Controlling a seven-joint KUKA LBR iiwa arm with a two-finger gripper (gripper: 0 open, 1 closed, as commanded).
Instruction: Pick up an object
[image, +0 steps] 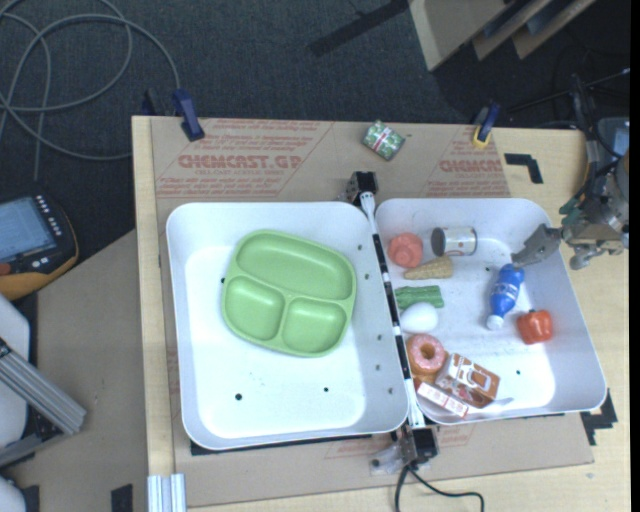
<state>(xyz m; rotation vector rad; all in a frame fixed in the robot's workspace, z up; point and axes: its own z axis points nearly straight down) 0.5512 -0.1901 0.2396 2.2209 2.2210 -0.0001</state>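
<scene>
**Nine loose items, pincer at the rim**

I count two white bins. The left bin (200, 390) holds one green divided plate (290, 293). The right bin (575, 375) holds nine items, among them one blue bottle (504, 292), one red pepper (536, 326) and one metal can (456, 241). My pincer (540, 245) sits at the bin's 2 o'clock rim; whether it is spread I cannot tell. The bottle lies near it, toward 7 o'clock, with bare floor around it.

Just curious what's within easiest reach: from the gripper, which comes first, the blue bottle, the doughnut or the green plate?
1. Blue bottle, right bin, just beside the gripper.
2. Doughnut, right bin's near-left part.
3. Green divided plate, left bin.
</scene>
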